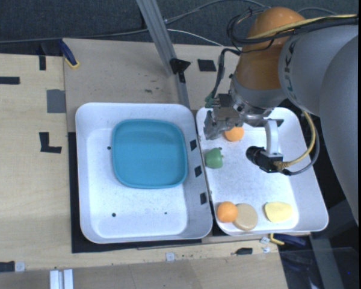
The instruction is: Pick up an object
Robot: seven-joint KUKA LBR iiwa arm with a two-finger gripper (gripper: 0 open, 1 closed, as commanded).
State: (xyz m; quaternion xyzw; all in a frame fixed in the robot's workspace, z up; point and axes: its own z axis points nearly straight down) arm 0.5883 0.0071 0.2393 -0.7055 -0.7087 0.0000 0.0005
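Pincer (219,125), orange ball (234,134) touching, right

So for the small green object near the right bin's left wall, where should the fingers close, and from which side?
Probably straight down from above, closing across the middle of the small green object. It looks low and rounded, lying alone on the right white bin floor. The bin wall stands close on its left, so setting the fingers along that wall rather than against it seems safer. Its finer shape is too small to tell.

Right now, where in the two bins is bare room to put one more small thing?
Left bin: the floor below the blue plate. Right bin: the middle, between the green piece and the yellow piece. Crowded: its front row and under the gripper.
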